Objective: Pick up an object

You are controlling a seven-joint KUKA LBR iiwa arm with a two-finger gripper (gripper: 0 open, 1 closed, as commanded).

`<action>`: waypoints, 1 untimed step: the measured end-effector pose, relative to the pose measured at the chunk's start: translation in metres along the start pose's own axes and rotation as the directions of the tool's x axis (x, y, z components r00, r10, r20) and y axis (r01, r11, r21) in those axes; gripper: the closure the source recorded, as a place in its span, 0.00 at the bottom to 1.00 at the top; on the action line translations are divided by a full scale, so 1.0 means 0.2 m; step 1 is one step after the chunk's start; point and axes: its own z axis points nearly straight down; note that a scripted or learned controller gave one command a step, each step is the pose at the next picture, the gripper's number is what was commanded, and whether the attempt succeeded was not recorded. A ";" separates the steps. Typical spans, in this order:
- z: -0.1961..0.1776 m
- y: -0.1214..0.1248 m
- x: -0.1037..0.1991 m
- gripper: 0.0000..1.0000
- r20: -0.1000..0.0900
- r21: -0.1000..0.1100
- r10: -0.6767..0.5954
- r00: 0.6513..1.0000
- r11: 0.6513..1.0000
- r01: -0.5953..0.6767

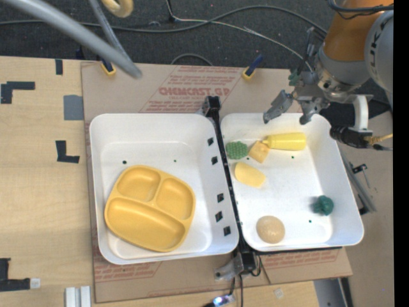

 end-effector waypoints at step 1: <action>-0.04 0.01 0.00 0.00 0.002 -0.012 -0.003 1.000 1.000 0.003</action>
